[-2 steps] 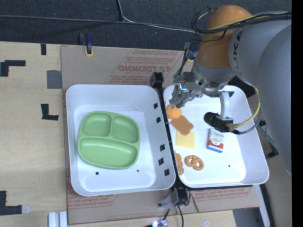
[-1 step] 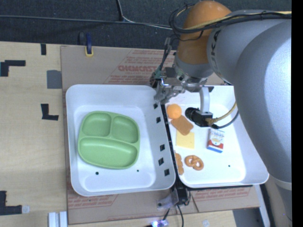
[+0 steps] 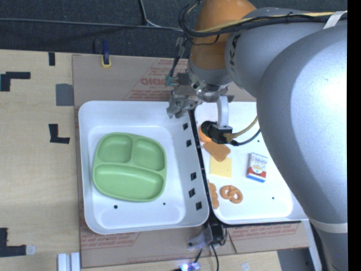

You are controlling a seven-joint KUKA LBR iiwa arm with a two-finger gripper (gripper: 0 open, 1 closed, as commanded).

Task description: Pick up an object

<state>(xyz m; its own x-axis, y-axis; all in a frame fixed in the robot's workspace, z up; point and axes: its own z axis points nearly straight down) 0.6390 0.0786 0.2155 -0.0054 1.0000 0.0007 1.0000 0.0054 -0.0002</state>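
Orange toy food (image 3: 216, 149) is lying in the right bin (image 3: 282, 210), just beside the yellow cheese slice (image 3: 220, 166), the pretzel (image 3: 230, 193) and the small box (image 3: 257, 167). The gripper (image 3: 181, 103) is hanging over the wall between the bins; how it is set, I cannot tell. It is needing to come down squarely over one piece. The left bin (image 3: 87, 151) is holding a green plate (image 3: 129, 166), on a cardboard sheet (image 3: 130, 78) over the wooden bench (image 3: 28, 151).

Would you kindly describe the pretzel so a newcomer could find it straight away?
Look in the right-hand shallow white bin, toward its near edge. The small brown knotted pretzel lies below the yellow cheese square and left of the small red-and-white box; it alone has looped holes.
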